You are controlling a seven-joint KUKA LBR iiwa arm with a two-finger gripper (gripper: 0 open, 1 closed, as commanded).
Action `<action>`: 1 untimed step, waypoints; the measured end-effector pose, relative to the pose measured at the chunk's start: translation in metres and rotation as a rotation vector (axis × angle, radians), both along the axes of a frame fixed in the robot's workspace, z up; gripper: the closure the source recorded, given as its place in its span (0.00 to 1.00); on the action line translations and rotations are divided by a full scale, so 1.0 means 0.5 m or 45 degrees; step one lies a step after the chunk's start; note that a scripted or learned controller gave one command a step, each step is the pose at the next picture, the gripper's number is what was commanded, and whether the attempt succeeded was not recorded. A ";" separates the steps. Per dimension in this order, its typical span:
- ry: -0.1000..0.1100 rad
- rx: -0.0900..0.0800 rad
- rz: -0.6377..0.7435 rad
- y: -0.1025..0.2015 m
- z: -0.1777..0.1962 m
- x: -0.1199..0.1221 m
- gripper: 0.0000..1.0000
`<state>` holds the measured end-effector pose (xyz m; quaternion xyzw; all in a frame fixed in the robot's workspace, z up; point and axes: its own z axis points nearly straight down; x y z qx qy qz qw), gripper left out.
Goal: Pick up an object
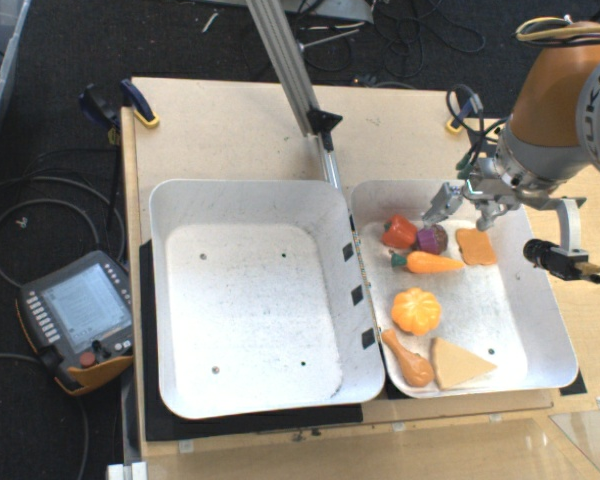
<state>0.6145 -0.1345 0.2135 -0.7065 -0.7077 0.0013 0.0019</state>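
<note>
Here the gripper (463, 201) hangs open and empty above the right bin (540, 348), near the carrot (432, 263), which is probably light, stiff and smooth, best pinched across its thick middle.

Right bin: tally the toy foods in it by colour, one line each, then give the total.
In the right bin:
Red: 1, the red pepper
Purple: 1, the purple piece
Orange: 4, the carrot, the flat slice, the round pumpkin, the drumstick
Tan: 1, the wedge
Total: 7
</note>
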 end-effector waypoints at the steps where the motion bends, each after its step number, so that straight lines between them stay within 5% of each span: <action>1: -0.004 -0.001 0.000 0.000 0.005 0.001 0.00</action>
